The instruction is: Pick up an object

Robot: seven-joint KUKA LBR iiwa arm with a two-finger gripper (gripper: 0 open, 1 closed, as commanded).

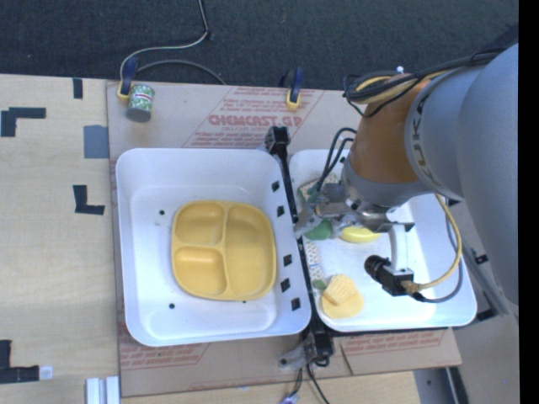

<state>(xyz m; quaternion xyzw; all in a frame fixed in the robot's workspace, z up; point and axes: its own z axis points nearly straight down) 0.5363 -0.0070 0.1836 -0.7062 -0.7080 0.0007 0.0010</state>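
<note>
Since the grey arm's claw (324, 219) hangs low over the right shallow white bin (438, 314) near a small yellow banana-shaped piece (360, 235), a grab looks intended; claw state unclear.

I see a small can (141, 102) at upper left on the cardboard sheet (244, 116), yellow clamps (293, 99) at its top edge, black cable (200, 15) above.

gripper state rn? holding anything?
Gripper: low in the right bin, near its left wall; open or closed cannot be told, and no held object is visible.
</note>
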